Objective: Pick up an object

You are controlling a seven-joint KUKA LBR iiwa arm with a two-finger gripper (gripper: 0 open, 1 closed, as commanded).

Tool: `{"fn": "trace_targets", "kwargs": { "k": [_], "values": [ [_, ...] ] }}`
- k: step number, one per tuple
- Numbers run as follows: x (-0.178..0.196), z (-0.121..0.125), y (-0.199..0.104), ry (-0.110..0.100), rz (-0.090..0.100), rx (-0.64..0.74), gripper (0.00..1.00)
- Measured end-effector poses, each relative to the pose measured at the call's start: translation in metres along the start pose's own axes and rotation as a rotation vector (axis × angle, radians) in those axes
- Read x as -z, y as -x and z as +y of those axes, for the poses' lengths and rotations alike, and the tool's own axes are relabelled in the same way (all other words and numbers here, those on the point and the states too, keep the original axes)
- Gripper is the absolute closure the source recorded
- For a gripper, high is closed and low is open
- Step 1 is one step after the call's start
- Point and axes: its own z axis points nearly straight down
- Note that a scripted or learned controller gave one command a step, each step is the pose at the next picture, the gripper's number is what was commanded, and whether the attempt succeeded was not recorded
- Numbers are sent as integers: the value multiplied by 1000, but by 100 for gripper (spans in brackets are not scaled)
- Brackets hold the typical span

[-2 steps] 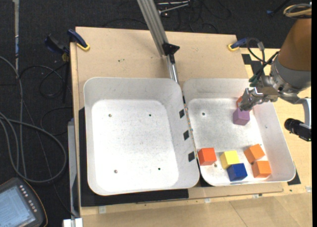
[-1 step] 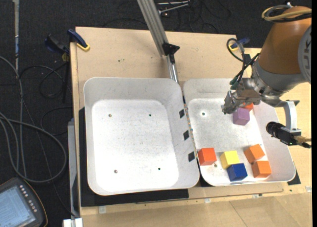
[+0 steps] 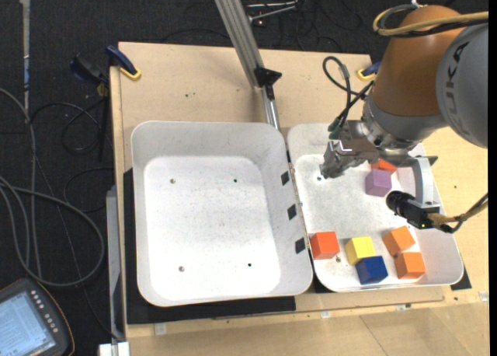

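Observation:
My gripper (image 3: 335, 166) hangs over the back part of the right bin (image 3: 342, 205), just left of a purple block (image 3: 378, 183). An orange block (image 3: 385, 165) peeks out behind the purple one, partly hidden by the wrist. Along the bin's front lie an orange block (image 3: 324, 245), a yellow block (image 3: 359, 249), a blue block (image 3: 372, 270) and two more orange blocks (image 3: 400, 239) (image 3: 410, 266). Nothing shows between the fingers.
The left bin (image 3: 155, 191) lies beside the right one on the wooden bench (image 3: 194, 82). A metal pole (image 3: 237, 24) slants down to the bins' back edge. A black cable and fitting (image 3: 408, 207) hang over the right bin's right side.

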Motion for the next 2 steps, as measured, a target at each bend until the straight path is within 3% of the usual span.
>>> {"fn": "trace_targets", "kwargs": {
  "k": [2],
  "values": [
    [-3, -8, -116, -3, 0, -1, 100]
  ]
}}
